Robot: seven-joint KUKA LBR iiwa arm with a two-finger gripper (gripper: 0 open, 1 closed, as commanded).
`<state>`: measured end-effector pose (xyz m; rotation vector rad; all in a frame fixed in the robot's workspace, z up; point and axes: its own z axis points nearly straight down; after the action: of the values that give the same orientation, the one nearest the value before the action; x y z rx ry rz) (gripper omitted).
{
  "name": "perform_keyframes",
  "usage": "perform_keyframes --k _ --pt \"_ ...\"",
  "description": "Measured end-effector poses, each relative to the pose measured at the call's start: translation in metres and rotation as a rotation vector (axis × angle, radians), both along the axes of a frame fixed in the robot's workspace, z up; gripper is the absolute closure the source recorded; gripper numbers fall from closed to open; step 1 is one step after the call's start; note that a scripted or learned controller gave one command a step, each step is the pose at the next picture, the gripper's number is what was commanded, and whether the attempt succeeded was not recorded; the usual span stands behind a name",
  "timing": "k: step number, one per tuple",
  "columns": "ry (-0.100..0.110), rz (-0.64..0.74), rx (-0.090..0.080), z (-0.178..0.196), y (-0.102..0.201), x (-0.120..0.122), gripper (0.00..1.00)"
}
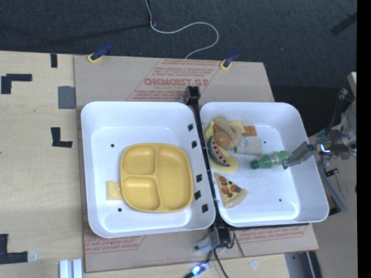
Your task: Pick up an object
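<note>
At frame left, the left bin (93, 155), smooth white plastic with rounded corners, held a glossy yellow plate (156, 176) with three compartments and a pale yellow block (113, 190) just beside it. The right bin (290, 207) held a cluster of toy food: a watermelon slice (218, 152), a pizza wedge (229, 190), and a translucent green bottle (268, 161) lying flat. At centre right, the gripper (290, 160) touched the bottle's end; whether its jaws stood apart or together could not be told.

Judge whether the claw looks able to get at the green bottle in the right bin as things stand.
Probably yes. The claw sits right at the green bottle, which lies on bare bin floor, apart from the toy food heap at the left wall.
</note>
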<state>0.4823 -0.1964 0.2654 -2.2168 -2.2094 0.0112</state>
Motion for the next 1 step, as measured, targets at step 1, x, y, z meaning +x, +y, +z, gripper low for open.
perform_keyframes --k 1 --pt "-0.012 0.004 -0.003 0.0060 0.0003 0.0024 0.00"
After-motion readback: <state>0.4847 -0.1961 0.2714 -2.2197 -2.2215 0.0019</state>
